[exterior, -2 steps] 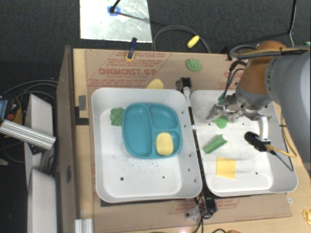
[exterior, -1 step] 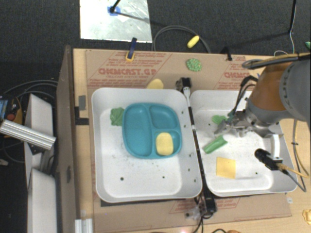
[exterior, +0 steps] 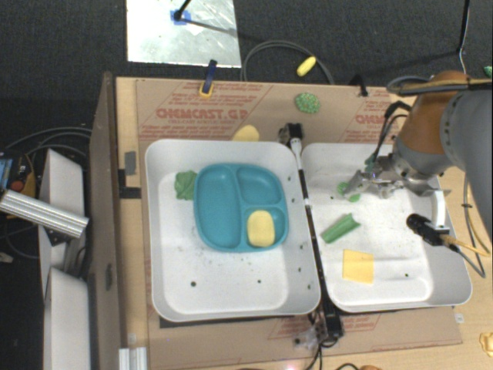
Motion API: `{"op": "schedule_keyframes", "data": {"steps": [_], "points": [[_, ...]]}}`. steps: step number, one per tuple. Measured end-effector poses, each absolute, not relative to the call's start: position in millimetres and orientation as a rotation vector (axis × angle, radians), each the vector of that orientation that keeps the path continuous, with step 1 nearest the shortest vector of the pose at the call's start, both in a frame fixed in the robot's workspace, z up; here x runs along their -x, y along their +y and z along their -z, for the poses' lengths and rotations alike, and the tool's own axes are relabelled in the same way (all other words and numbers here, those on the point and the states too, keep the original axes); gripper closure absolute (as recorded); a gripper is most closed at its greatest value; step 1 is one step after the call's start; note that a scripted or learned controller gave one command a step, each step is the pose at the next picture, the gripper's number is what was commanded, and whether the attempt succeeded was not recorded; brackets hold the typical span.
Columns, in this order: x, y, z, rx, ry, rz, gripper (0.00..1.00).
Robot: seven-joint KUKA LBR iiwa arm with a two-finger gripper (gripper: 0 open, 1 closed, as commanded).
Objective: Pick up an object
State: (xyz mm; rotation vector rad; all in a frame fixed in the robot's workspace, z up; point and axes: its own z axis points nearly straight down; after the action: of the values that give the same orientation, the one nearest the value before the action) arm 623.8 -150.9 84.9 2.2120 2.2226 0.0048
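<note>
Hovering low in the right bin, near its back: the tool, tips at a small green piece. Impossible to tell whether clenched or released. Nearest other candidate: the green strip, just toward the near side of the tool, long axis running diagonally toward the bin's centre. Farther the same way, the yellow square, lying flat.

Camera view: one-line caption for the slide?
KUKA arm's gripper low in the right bin by a small green piece; blue tray with yellow item in the left bin.
</note>
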Motion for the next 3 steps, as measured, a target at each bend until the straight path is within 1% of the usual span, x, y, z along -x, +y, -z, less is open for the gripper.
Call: {"op": "schedule_keyframes", "data": {"steps": [1,2,3], "points": [[-673.5,-170.5,-243.5,-2.199,2.213,-0.017,0.0],[-657.8,-104.9,-75.8,-2.216,2.237,0.003,0.0],[-627.6,-111.4,-84.4,-2.221,2.223,0.001,0.0]]}}
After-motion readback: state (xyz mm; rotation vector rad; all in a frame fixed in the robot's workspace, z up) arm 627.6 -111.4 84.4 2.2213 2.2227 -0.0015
